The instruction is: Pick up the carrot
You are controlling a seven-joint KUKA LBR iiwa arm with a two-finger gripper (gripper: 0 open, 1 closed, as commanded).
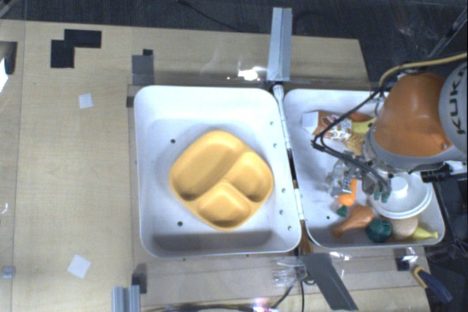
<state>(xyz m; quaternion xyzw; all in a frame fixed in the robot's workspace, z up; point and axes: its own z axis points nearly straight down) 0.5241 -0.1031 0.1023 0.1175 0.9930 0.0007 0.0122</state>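
The two-finger gripper (358,186) hangs low over the right-hand shallow white bin (311,157), its metal fingers pointing down into the clutter near the bin's middle. From this slanted overhead view I cannot tell its state, clenched or released, because the wrist hardware and a tangle of black cable crowd the spot. A small orange piece sits right at the fingertips, but nothing shows clearly between them, so no hold can be claimed.

The stubby orange carrot with a green tip (356,216) lies toward the bin's front edge, just below the gripper and slightly tilted, its narrow end pointing left. A dark green round object (379,230) sits just beside it on the right, with a white cup-like object (404,201) and a yellow banana-shaped piece (417,233) close by. More packaged items lie at the bin's back.

The left-hand white bin (153,157) holds a yellow three-compartment plastic tray (221,177), well apart from the action.

The step in hand looks like the descent toward a grasp. The next move probably calls for centring over the carrot's thick body and closing across its width, steering clear of the green neighbour, then lifting straight up.
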